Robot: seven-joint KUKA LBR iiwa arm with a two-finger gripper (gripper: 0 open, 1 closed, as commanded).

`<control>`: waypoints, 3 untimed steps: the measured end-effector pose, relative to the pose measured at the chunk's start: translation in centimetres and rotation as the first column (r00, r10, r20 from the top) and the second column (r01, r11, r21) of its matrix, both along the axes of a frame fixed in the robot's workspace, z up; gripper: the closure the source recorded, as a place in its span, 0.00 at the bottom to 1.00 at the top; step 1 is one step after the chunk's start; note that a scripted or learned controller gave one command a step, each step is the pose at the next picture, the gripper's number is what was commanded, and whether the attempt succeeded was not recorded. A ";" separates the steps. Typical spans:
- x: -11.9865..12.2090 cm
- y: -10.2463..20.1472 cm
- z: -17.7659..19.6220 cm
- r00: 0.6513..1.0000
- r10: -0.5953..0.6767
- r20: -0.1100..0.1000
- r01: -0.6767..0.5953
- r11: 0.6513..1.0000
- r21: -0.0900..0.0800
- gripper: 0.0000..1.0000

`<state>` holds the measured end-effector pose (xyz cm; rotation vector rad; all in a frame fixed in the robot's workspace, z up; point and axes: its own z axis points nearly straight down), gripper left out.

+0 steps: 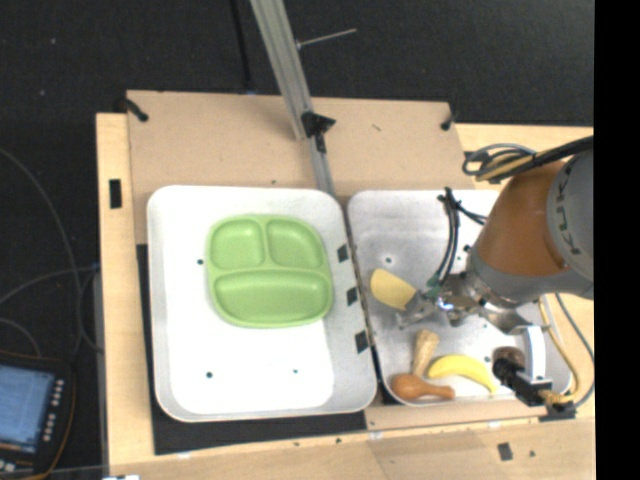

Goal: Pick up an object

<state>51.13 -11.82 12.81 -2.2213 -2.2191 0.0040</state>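
The left bin (pixel 180 368) has a green divided plate (pixel 268 270) sitting a bit toward 12 o'clock from its middle, three compartments, flat on the floor of the bin. A metal strut (pixel 285 58) runs down from 12 o'clock and ends about where the two bins meet.

Over in the right bin (pixel 400 218), a pale yellow wedge (pixel 392 289) lies near the 9 o'clock wall. Down at the 6 o'clock edge there's a little cluster: a tan piece (pixel 425 350) standing over an orange-brown thing (pixel 422 387), and a banana (pixel 462 370) just beside them at 3 o'clock. The three look like they're touching or nearly so.

The gripper (pixel 432 306) hangs low in the right bin, just at 3 o'clock of the wedge and at 12 o'clock of the tan piece, with the orange-banded arm (pixel 525 238) behind it. Can't tell how the gripper is set; it's too small and cluttered.
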 end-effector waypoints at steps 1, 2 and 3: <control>0.3 -0.1 1.3 1.000 -0.006 0.007 0.006 1.000 0.000 1.00; 0.6 -0.4 7.7 1.000 0.003 0.012 -0.003 1.000 -0.002 1.00; 1.3 -0.4 12.3 1.000 0.004 0.010 -0.004 1.000 -0.001 1.00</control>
